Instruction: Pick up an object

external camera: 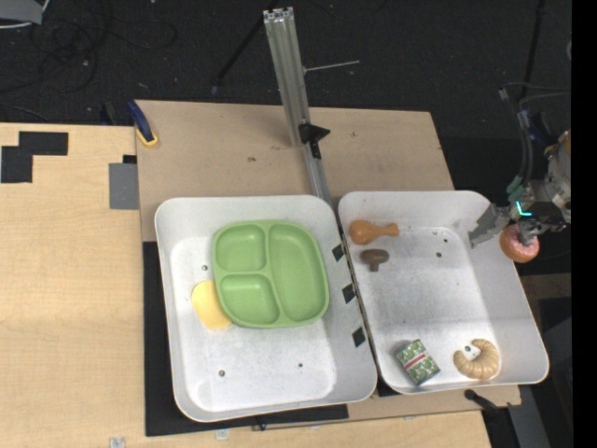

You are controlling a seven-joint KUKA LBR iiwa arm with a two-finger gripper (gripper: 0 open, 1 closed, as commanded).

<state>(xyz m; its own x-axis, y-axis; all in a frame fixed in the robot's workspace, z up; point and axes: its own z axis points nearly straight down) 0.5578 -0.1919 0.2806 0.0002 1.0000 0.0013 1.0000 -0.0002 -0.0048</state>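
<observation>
- Gripper (516, 224) sat at the right bin's (438, 278) right rim, seemingly clamped on a pink donut (520, 245).
- You needed a straight lift; grip looked marginal, so no swinging.
- Croissant (478, 359) lay at near corner.

even overhead light keeps both white bins (252, 381) bright, with mild glare; the floor (420, 45) behind stays dark. focus is slightly soft, shadows faint.
</observation>
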